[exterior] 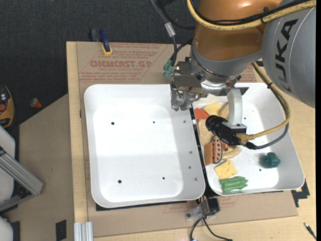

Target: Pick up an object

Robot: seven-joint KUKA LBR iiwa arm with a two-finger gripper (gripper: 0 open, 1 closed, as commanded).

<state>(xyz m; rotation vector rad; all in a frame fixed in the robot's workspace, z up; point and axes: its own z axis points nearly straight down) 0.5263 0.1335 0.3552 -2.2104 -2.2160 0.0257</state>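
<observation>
My gripper [181,102] hangs at the back left corner of the right bin [288,134], right over the divide between the two bins. Just right of it lie a red piece [200,113] and a pale yellow piece [213,108]. Nearer the front lie a tan flat piece [204,130], a striped orange-brown piece [216,150], a yellow block [225,169] and a light green piece [233,184]. A dark green lump [271,159] rests alone to the right. The wrist hides part of the pile, and nothing shows held in the gripper.
The left bin [95,134] sits beside the right one, their rims touching. Both rest on a brown board [125,59] with a blue and yellow clamp [105,41] at its back edge. The big grey and orange arm [235,24] overhangs the back of the right bin.
</observation>
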